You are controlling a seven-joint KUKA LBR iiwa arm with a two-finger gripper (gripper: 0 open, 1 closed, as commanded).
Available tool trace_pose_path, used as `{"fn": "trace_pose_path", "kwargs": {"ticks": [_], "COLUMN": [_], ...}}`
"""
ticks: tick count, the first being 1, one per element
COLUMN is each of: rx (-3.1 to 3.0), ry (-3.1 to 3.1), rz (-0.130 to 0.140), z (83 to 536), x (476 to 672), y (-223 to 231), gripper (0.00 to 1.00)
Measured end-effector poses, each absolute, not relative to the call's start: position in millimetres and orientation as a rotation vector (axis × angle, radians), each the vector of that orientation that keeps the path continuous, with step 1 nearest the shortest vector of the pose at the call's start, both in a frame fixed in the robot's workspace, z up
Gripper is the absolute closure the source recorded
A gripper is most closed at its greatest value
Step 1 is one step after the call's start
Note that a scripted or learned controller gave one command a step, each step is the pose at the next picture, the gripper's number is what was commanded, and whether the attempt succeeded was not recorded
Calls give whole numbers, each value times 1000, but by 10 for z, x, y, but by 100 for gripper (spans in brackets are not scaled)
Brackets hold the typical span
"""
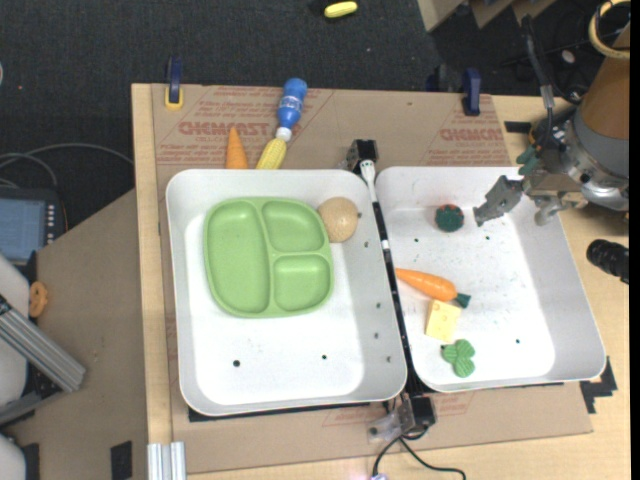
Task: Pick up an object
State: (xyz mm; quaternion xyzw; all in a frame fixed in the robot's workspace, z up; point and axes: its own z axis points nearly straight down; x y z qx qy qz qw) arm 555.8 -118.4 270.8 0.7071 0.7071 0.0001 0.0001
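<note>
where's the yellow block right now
In the camera view, the yellow block lies in the right bin, just below the toy carrot and above the green broccoli piece.

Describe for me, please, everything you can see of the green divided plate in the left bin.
The green three-compartment plastic-looking plate is pale green, a rounded square with one long section on its left and two smaller ones on its right. All three compartments look bare. It lies flat, right side up, slightly rotated, on the floor of the left shallow white bin, toward the far side. A tan, roundish, egg-like object sits against its far right corner, seemingly touching the rim.
</note>
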Motion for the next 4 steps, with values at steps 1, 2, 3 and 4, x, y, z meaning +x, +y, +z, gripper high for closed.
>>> {"fn": "trace_pose_path", "kwargs": {"ticks": [1, 2, 3, 4], "rx": [2224, 2222, 2220, 2209], "ry": [2222, 2229, 2220, 2229], "rz": [-5, -4, 2, 14], "z": [1611, 793, 959, 1914], "x": [6151, 6460, 6472, 6151], "y": [-1554, -1297, -1316, -468], "gripper": [0, 0, 100, 100]}}
